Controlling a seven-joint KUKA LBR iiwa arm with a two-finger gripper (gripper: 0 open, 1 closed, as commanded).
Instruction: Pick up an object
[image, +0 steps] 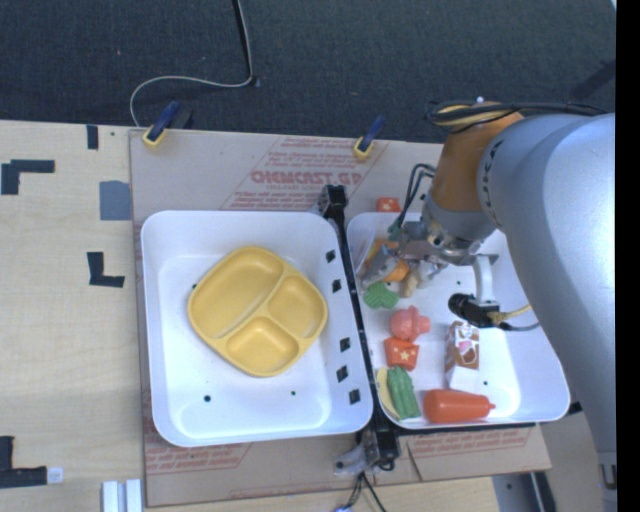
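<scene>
My gripper (402, 256) is low over the upper left part of the right bin (535, 385), in among a small cluster of orange and tan toy food pieces (400, 272). The wrist and its orange band (462, 170) cover whatever lies right under it. Just below the gripper lies a green leafy piece (380, 295). Further down are a pink piece (408, 323), a red cube (401, 353), a green cucumber-like piece (403, 392), an orange carrot (458, 405) and a brown and white carton (463, 350).
The left bin (170, 400) holds a yellow divided plate (258, 310). A black clip divider (340, 290) runs between the bins. The grey arm (570, 260) covers the right bin's right side. A small red item (388, 205) sits at that bin's top edge.
</scene>
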